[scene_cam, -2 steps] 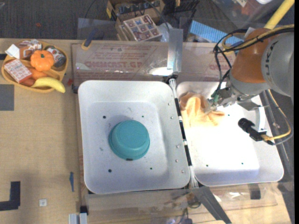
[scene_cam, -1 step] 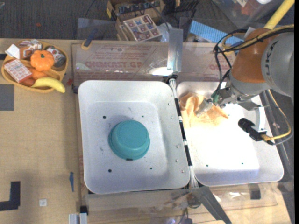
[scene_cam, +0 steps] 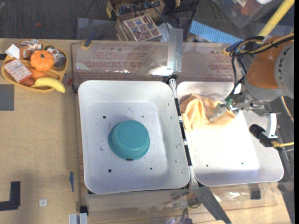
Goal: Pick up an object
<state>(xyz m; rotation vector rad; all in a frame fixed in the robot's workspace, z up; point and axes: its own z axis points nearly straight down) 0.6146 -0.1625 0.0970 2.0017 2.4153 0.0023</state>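
Here the tool (scene_cam: 216, 114) slants low onto the orange cloth (scene_cam: 196, 112).

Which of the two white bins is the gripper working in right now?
The right bin, the one holding the crumpled orange cloth. The gripper sits at that cloth's edge, while the left bin holds the teal bowl, apart from the arm.

I see a yellow dish (scene_cam: 11, 73) at the bench's far left corner, holding a small pumpkin (scene_cam: 42, 59), a banana (scene_cam: 49, 83) and some small packets; beyond the bins, a clear plastic sheet (scene_cam: 121, 62); behind it, a patterned box (scene_cam: 138, 27) on the floor.
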